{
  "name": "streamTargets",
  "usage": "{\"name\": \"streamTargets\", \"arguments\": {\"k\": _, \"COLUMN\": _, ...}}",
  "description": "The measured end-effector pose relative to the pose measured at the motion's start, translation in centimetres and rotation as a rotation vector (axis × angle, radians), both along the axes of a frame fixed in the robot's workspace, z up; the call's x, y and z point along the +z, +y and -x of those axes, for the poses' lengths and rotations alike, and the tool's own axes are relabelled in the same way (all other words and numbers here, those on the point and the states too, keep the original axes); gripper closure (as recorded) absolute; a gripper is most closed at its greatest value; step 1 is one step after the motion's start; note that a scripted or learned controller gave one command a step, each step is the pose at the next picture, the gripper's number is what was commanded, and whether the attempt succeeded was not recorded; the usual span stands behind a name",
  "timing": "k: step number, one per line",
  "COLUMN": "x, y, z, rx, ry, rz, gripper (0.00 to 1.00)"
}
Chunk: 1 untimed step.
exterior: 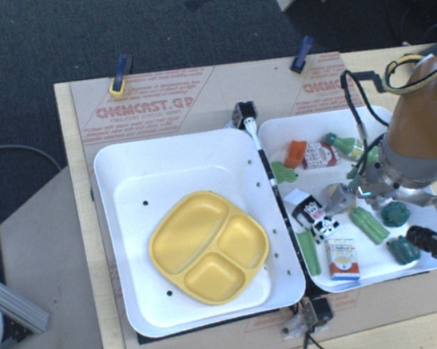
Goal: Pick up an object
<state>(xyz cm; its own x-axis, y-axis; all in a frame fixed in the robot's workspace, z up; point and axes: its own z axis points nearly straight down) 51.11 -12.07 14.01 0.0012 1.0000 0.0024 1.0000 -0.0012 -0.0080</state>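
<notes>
Tool [349, 193] sits low in the right bin [371, 114], center-right of frame; can't tell its state, wrist blocks it. Going left to right: left bin [122, 175] holds a yellow divided plate [208, 246], well apart from tool. Nearest candidates lie just left/below tool: black-and-white toy [315, 219], then green stick [368, 224], long axis slanting down-right, beside the wrist. Small carton [343, 260] lower, near front wall, tight room there. Red-and-white packet [312, 154] and green bottle [343, 145] up top, more open.
</notes>
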Motion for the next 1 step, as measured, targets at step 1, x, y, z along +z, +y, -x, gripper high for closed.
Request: {"name": "streamTargets", "arguments": {"k": 1, "x": -3.16, "y": 0.05, "z": -0.47, "rx": 0.004, "ry": -0.019, "rz": 0.001, "gripper": 0.0}}
